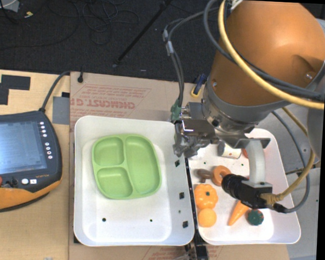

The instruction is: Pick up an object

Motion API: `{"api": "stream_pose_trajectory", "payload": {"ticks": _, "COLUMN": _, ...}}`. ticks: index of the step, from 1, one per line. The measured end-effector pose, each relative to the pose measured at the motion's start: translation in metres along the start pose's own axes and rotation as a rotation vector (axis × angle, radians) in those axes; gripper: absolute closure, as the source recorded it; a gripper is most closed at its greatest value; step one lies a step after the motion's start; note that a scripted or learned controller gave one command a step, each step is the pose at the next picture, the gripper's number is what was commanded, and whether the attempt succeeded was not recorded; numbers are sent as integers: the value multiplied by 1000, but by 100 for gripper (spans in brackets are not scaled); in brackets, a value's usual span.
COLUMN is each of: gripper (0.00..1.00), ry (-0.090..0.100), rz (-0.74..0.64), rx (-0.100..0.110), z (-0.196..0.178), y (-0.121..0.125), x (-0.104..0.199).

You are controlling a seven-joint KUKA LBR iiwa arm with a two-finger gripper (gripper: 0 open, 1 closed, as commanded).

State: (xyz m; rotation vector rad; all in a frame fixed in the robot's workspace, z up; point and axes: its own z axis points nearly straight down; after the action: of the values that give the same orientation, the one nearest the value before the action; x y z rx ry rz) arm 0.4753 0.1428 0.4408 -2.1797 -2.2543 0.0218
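Note:
My gripper hangs over the left edge of the right bin, close to the wall between the two bins. Nothing shows between its tips. Just below and to its right lie a small brown piece and an orange ring-shaped toy. Further toward the front sit an orange pumpkin, an orange ball, a carrot and a dark green ball. A small red-orange piece peeks out under the wrist.
The left bin holds a light green divided plate. A teach pendant lies on the bench at the far left. The arm's large orange and grey body covers the back of the right bin.

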Motion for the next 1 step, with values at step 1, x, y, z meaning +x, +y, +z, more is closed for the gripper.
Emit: {"api": "stream_pose_trajectory", "payload": {"ticks": 1, "gripper": 100, "ry": -1, "rz": -12, "rx": 4, "z": -9, "y": 0, "x": 1}}
